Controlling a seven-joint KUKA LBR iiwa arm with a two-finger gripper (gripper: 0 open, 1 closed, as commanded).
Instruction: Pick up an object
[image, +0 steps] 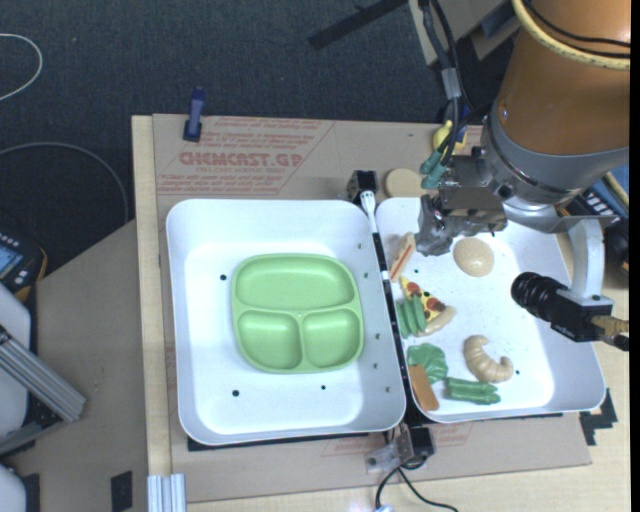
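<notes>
A: Entry, single overhead view. Where was the arm (560, 90)?

B: It reached in from the right, with the jaws low over the far left corner of the right bin (570, 390). The gripper (432, 240) sat just left of a pale bread roll (474, 257).

A: State of the jaws?

B: Could not tell; the wrist body hid the fingertips. No item was visible between them.

A: Contents of the right bin?

B: Toy food, mostly along its left side. A thin orange stick (401, 258) lay tilted just below the gripper. Nearer, a pizza slice (433, 310) touched a green pod (410, 315). At the near end were a green leafy piece (428, 355), an orange slab (422, 387), a green bean (470, 391) and a croissant (487, 360), close together.

A: Left bin (200, 400)?

B: It held a green divided plate (297, 312) with three compartments, roughly centred.

A: Anything else on the counter (260, 150)?

B: A round tan object (402, 182) lay beyond the right bin's far edge. A blue clip (194, 115) sat at the far left. A black cylinder (545, 297) on a bracket hung over the right bin's right side.
</notes>
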